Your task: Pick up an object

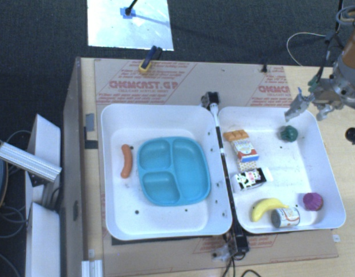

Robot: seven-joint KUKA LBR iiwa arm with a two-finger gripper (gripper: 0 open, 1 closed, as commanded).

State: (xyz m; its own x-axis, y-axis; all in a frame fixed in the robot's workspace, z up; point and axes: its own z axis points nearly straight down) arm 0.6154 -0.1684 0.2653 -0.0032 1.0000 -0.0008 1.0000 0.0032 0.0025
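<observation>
Two shallow bins are set side by side on the bench, and nearly all the loose items are gathered in the right bin point(333, 212), presumably so that they lie within the arm's reach. Nearest the camera, along that bin's front wall, a yellow banana point(265, 208) is laid touching a small tin can point(286, 216), with a purple ball point(313, 201) just beside them. Further in, a black-and-white patterned box point(250, 178) and a small carton point(245, 151) are lined up close to the divider, an orange block point(235, 135) behind them. In the left bin point(108, 154) a blue compartment tray point(172, 170) is placed centrally, a sausage point(126, 160) beside it.

At the far right corner a dark green ball point(289, 133) is seen, well apart from the rest, and it appears the likeliest target. The gripper point(309, 109) is held above and just behind it; its fingers seem parted, though the view is coarse, and nothing is seen between them. A descent is judged to be needed before any grasp.
</observation>
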